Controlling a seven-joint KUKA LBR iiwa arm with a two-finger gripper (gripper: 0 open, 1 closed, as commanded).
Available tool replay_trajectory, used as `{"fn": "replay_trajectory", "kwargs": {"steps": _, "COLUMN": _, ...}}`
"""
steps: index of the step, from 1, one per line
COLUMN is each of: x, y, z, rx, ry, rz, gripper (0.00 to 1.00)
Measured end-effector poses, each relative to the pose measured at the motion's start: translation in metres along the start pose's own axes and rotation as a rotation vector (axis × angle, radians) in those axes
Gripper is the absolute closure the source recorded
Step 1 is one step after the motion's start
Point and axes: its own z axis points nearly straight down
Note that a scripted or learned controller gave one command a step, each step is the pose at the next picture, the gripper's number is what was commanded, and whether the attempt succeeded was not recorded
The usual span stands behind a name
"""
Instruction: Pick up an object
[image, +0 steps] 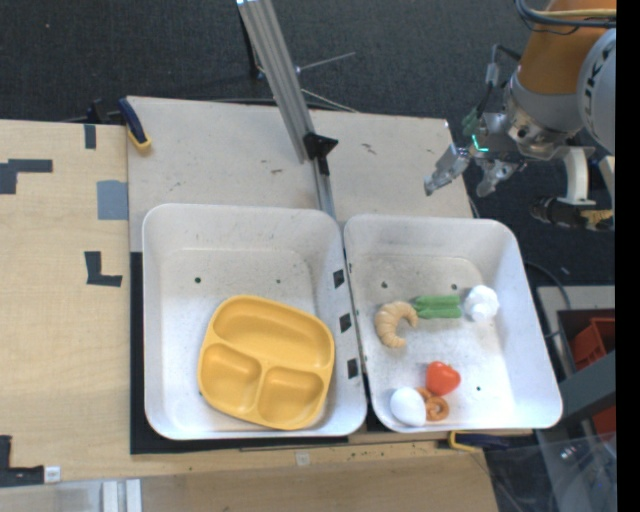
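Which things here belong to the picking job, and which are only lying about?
For the job: gripper, open; croissant, green piece, two white balls, red piece, orange pretzel.

Lying about: yellow divided tray, yellow-handled tool.

I see a divided plate (266, 360) in the left bin (160, 300). The right bin (520, 300) holds a croissant (396, 322), with an egg (406, 405) nearer the front.
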Motion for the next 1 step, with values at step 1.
{"fn": "replay_trajectory", "kwargs": {"steps": 1, "x": 0.0002, "y": 0.0020, "z": 0.0644, "rx": 0.006, "ry": 0.000, "rz": 0.000, "gripper": 0.00}}
